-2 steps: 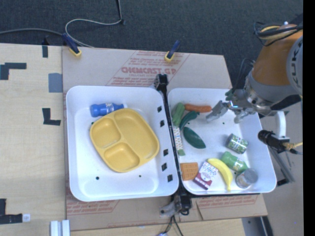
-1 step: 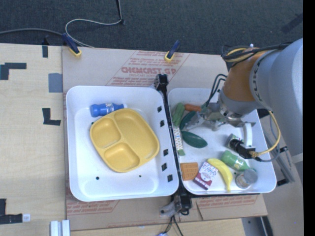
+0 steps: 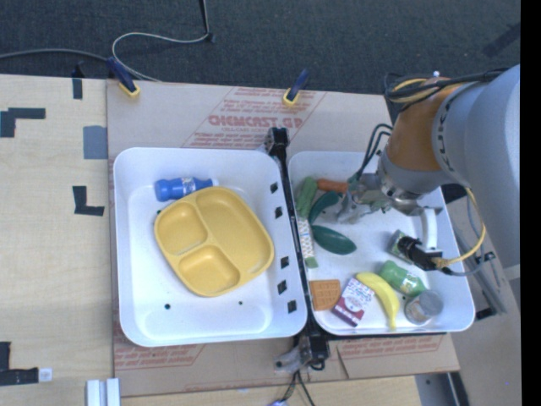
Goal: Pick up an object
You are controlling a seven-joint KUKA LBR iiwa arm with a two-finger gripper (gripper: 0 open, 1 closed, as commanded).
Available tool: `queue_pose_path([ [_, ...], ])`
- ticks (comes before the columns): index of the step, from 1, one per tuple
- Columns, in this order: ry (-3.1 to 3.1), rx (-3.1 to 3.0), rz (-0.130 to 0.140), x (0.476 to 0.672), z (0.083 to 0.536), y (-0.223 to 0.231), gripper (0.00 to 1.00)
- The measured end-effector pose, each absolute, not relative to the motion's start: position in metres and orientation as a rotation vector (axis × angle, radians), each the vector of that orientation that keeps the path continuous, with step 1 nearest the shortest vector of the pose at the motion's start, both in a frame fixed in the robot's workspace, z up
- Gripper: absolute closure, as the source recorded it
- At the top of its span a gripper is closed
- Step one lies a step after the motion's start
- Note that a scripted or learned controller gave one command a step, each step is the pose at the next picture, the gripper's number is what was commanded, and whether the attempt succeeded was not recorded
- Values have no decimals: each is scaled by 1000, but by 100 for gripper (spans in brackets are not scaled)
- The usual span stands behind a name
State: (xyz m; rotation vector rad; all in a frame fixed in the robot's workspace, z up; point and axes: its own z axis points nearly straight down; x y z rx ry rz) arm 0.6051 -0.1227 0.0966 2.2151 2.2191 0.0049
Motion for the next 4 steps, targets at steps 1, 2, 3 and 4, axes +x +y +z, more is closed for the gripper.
queue_pose_path([
  [1,2220,2215,4,605,96,-123,0],
  [2,2222,2218,1,612,86,-95,0],
  [3,2222,2218,1,612,95,-96,100],
  [4,2225,2220,1,554,184,-74,100],
])
